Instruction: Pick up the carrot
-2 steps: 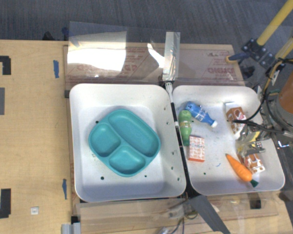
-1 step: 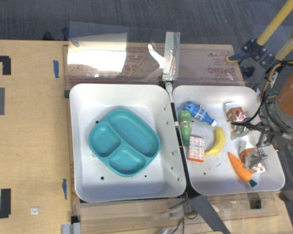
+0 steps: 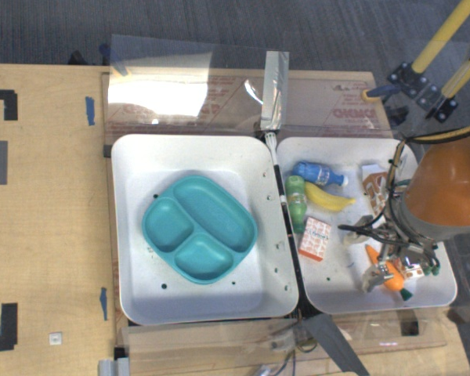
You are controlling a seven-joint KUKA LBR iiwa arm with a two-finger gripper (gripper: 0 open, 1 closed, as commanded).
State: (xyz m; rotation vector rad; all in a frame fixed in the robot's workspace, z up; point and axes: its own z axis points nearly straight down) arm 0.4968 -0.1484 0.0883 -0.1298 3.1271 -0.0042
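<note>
1. Right bin point(image 3: 442, 292): arm point(image 3: 446, 190) enters from 3 o'clock.
2. Left bin point(image 3: 133, 210): teal divided plate point(image 3: 200, 227) centred.
3. Gripper point(image 3: 392, 269) low at right bin's 5 o'clock, over carrot point(image 3: 390, 275); jaw opening can't tell.
4. Banana point(image 3: 329, 200), blue bottle point(image 3: 317, 172), green bottle point(image 3: 296, 200) at 10 o'clock.
5. Red-white carton point(image 3: 316, 238): print unreadable.

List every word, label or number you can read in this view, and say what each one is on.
None can be read with confidence.
Red printing on the clear plastic sheet behind the bins: blurred, unreadable.
Small red-and-white carton in the right bin: print too small.
Blue bottle with a yellow band: label unreadable.
Brown-and-white packet near the arm: too blurred to read.
</note>
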